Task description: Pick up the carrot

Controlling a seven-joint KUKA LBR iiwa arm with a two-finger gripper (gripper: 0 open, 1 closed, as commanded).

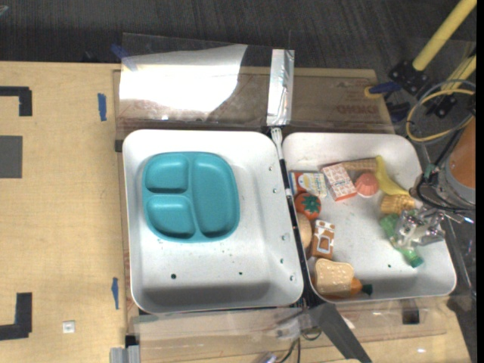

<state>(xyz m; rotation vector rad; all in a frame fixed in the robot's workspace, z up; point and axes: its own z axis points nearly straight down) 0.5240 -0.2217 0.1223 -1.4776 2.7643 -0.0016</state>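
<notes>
Dark carpet lay behind a plywood tabletop [60, 203] that carried two shallow white bins side by side. Left bin [151, 278] held a teal divided plate [191, 195], lying flat near its centre. Right bin [431, 271] held the clutter.

Carrot [354, 284] sat at the near edge of the right bin, close to the front wall. Long axis ran roughly left to right; green stalk end pointed right, orange body partly tucked against a tan bread loaf [333, 276] touching it on the left. Which end was thinner could not be told.

Around it: a small printed carton [324, 238] just above the loaf, a tomato [308, 204] near the divider, a pink-and-white box [339, 182], a pink round piece [367, 184], a banana [387, 175] toward the back, and a green item [399, 237] under the wrist.

Gripper [416, 231] hung over the right side of the right bin, well apart from the carrot, among the green item and a yellow-tan piece [396, 201]. Jaws: metal parts blurred together, so spread or pressed together could not be told. Nothing was seen pinched between them.
</notes>
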